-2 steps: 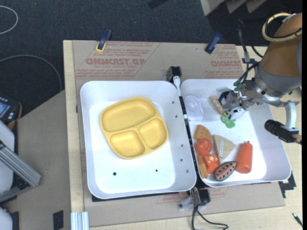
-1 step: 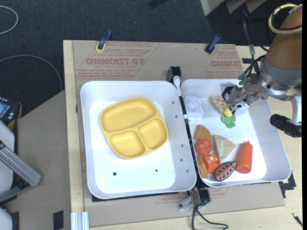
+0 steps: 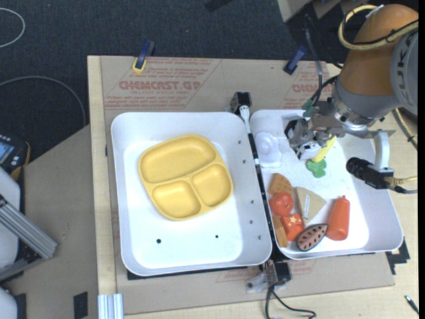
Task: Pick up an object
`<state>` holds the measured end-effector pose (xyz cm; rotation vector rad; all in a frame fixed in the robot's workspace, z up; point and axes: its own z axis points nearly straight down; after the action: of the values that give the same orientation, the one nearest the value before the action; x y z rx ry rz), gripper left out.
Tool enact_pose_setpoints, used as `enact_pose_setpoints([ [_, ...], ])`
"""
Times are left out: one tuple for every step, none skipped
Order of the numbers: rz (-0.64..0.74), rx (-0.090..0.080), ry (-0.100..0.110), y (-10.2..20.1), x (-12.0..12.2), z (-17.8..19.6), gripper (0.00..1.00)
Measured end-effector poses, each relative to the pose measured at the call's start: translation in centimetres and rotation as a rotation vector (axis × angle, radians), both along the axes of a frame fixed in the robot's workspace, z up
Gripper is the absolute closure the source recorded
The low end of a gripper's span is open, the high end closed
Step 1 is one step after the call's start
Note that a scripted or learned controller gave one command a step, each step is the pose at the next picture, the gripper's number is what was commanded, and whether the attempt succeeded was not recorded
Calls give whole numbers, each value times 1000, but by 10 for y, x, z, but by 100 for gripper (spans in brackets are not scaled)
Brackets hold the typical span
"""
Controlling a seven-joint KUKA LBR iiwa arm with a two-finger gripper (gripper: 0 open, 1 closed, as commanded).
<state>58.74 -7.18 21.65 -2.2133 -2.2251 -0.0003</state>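
The gripper (image 3: 307,140) hangs over the right bin's (image 3: 392,224) far edge, just above a yellow-green toy (image 3: 317,161) lying toward the near edge.

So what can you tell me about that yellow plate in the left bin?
The yellow plate looks like smooth plastic, roughly a rounded rectangle, moulded into three compartments: one long section along the far side and two smaller ones nearer the camera. Nothing lies in any of them. It sits flat, right way up, turned at a slant in the middle of the left bin, touching only the bin's white floor.
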Motion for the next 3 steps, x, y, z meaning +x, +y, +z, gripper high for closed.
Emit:
enact_pose_setpoints([
  [1, -1, -5, 45, 17, 3, 100],
  [1, 0, -5, 105, 25, -1, 100],
  [-3, -2, -6, 111, 23, 19, 100],
])
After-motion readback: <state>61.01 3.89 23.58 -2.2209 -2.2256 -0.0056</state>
